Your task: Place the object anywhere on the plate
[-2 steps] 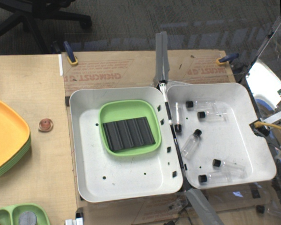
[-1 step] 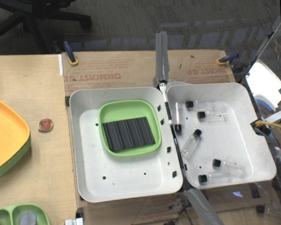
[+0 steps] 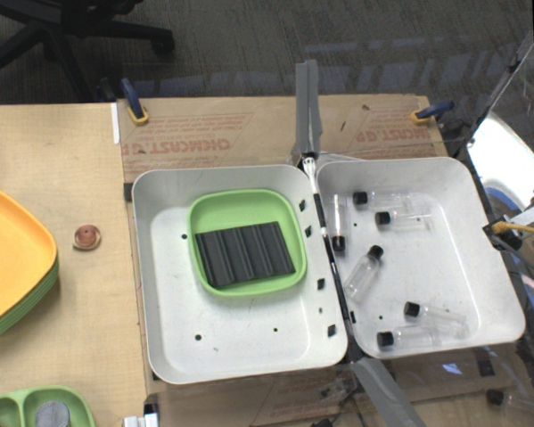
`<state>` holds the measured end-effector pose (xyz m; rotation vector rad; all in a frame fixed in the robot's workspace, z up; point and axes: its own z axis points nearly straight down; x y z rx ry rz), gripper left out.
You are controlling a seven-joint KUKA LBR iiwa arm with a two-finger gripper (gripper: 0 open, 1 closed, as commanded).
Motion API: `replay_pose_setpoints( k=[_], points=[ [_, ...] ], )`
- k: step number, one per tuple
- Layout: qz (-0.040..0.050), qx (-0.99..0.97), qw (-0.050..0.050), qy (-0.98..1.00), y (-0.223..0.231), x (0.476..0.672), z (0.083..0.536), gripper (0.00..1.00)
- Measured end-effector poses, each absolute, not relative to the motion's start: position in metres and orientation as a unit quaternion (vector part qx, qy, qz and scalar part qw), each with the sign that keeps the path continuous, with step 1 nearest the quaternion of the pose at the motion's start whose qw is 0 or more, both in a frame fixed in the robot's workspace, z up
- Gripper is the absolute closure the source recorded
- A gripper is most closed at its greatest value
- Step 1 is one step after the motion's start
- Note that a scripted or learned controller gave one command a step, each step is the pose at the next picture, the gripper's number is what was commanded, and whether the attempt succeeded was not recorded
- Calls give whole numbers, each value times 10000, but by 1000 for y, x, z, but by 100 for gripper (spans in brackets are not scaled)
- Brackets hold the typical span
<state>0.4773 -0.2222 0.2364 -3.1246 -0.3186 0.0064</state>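
Dark ribbed object (image 3: pixel 246 253) flat on green plate (image 3: pixel 245 209), left bin (image 3: pixel 166 329).

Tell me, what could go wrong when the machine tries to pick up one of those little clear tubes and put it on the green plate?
Three likely risks. The clear vials are see-through against the white right bin, so they may be hard to locate. They look round and could roll away when touched. The dark ridged slab already covers most of the green plate, so a vial dropped there might roll off it.
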Motion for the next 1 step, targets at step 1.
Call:
replay_pose_setpoints(
  k=[1],
  points=[
    [28,-9950,8,-1001,-222,477,232,0]
  ],
)
